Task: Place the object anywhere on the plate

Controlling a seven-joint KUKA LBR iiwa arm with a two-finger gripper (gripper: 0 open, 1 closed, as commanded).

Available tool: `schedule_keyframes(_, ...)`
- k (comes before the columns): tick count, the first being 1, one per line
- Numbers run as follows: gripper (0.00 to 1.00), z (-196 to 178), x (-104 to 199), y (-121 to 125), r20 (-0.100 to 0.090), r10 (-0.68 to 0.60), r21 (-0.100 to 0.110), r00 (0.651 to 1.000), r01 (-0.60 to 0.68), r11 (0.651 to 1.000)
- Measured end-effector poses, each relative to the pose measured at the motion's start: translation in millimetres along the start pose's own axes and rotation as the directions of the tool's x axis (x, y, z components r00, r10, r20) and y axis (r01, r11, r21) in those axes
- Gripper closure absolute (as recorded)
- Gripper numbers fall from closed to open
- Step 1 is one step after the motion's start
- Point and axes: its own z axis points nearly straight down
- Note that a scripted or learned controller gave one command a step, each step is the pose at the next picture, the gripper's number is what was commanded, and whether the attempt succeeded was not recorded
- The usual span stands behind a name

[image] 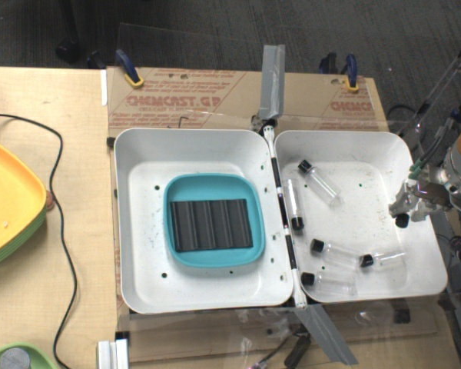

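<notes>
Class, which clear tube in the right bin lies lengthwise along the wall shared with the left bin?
The tube with its black cap at its near end, right beside that wall; the others lie slanted or crosswise.

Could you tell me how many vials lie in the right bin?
5 vials: upper left, along the left edge, lower middle, right of it, near-left corner. The gripper may hide another.

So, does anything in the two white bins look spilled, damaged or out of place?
Nothing looks damaged. The clear plastic tubes with black caps lie scattered on their sides in the right white bin, at mixed angles; one rests along its left wall. The teal plate sits level in the left bin.
</notes>
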Motion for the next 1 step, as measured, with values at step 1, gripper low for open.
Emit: schedule_keyframes(1,0.00,0.0,0.0,0.0,0.000,0.000,0.000,1.000,0.000,1.000)
